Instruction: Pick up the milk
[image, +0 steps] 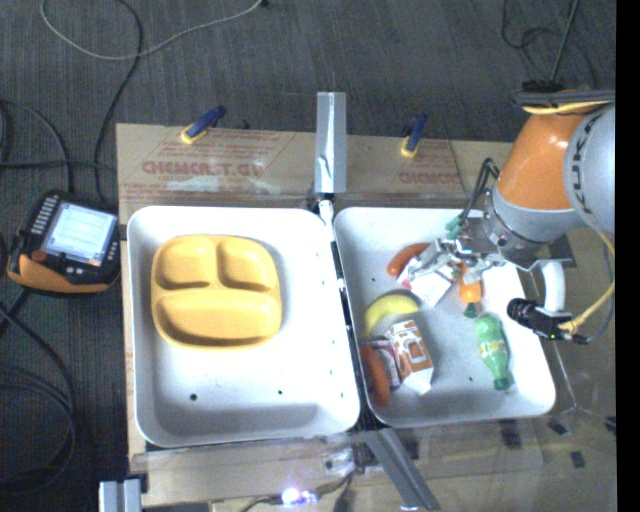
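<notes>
Milk was what I was after, and the milk carton (411, 352) lay on its side in the right bin (520, 400), toward that bin's near left part, its printed face turned up and its white end pointing toward the near wall. A yellow banana (388, 308) sat just above it, touching or nearly so, and a reddish sausage-like piece (375, 368) lay along its left flank by the bin wall. A green bottle (492, 350) was well apart to the right.

My pincer (448, 262) hung over the far middle of the same bin, above a small white packet (432, 288) and beside a little orange piece (470, 291), with a red-orange item (405, 259) just to its left. From this slanted overhead view I could not tell how far apart my fingers stood, and I saw nothing that I could call held.

I judged the carton light and probably toy-like, with stiff flat faces that would give a little under pressure but not crush easily. Its coating looked smooth, so a shallow pinch might slide off. The best hold, I thought, was across the two long side faces near the middle of the body, fingers straddling its narrow width. The left flank was crowded by the sausage, so that finger would need to wedge between them or nudge the neighbour aside.

The left bin (300, 400) held a yellow divided tray (217, 290).
</notes>
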